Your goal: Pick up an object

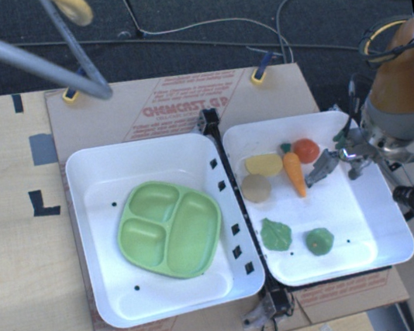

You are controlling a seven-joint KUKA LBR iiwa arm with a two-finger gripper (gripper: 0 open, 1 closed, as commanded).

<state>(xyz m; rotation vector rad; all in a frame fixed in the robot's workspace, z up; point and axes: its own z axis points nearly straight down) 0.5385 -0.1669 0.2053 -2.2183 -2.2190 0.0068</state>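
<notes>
- The gripper (332,163) hangs over the right bin (361,241), near its right edge and just beside the carrot (295,173); a dark finger points toward the carrot, but I cannot tell whether the gripper is open or closed, and nothing is seen between its tips.
- The carrot lies in the upper half of the right bin, its length running from the far edge toward the near edge, leaf end up by the tomato (306,149), which it touches or nearly touches.
- It looks like a small plastic toy: probably light, stiff and smooth, so likely to slip or roll if pinched off-centre.
- The best hold, I judge, is across its thick upper half, with the fingers on its two long sides.
- The yellow piece (263,165) and round tan piece (256,188) sit near its left side, leaving limited room for a finger there.
- Two green pieces (276,235) (319,241) lie near the bin's front edge, well apart from the carrot.
- The left bin (94,219) carries a green divided plate (170,228).
</notes>
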